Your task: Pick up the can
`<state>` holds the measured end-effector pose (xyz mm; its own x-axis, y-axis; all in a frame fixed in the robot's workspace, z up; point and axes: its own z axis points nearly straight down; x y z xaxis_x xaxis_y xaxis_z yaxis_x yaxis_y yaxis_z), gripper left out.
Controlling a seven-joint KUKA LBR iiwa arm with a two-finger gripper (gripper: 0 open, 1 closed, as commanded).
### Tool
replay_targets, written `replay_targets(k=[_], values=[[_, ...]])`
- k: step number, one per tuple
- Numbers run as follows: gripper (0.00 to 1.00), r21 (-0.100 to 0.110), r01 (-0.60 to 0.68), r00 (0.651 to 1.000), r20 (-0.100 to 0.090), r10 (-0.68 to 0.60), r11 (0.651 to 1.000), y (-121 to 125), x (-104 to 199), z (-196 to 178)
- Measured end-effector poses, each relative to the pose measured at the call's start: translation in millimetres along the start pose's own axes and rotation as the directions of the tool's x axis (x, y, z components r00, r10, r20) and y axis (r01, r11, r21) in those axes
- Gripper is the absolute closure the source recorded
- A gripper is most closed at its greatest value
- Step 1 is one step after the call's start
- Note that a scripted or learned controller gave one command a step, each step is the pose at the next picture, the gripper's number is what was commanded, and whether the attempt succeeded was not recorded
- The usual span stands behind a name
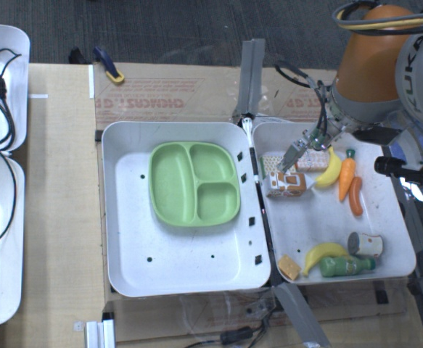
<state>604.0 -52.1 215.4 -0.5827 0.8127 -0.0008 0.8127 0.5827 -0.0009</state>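
The can (365, 243) is a short grey cylinder lying on its side near the front right of the right bin (392, 194). It rests just above a green bottle (347, 265) and to the right of a yellow banana (323, 254). My gripper (295, 156) hangs over the back left part of that bin. It is right above a small brown and white carton (286, 184) and far from the can. I see nothing held in the gripper.
A second banana (331, 170), two orange carrots (347, 177) (356, 199) and a pale wafer packet (310, 162) lie around the gripper. A bread piece (289, 268) sits in the front left corner. The left bin (124, 216) holds a green divided plate (194, 183).
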Motion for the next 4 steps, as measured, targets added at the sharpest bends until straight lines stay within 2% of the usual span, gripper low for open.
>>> replay_targets(k=[1,2,3,4], values=[[0.00,0.001,-0.099,0.995,-0.001,0.099,0.995,-25,14,24],[0.00,0.000,-0.195,0.981,0.001,0.195,0.981,-22,0,24],[0.00,0.001,-0.206,0.978,-0.001,0.206,0.978,-11,37,24],[0.00,0.000,-0.234,0.972,0.001,0.234,0.972,-32,-11,24]])
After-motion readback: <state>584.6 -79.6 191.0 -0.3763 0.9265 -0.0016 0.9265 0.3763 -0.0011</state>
